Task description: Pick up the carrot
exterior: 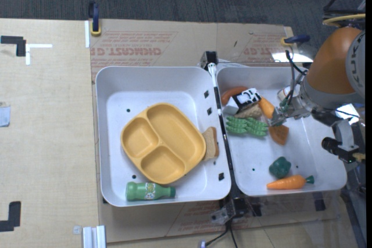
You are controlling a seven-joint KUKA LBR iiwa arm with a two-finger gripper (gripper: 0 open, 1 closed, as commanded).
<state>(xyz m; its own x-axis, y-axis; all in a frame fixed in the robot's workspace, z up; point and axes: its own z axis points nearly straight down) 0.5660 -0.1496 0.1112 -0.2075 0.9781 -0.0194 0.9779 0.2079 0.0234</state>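
The gripper (283, 115), its grasp impossible to tell, hangs amid clutter, so the carrot (287, 183) lies untouched well below it.

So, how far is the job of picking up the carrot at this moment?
Nothing looks done yet: the carrot lies on the floor of the right bin, near its front edge, beside a small green vegetable. In hand: the pincer is low over the pile of toy food further back. Left: move to the carrot, grip it, lift it.

Glossy plastic carrot (286, 183), smooth white plastic bins (110, 142).
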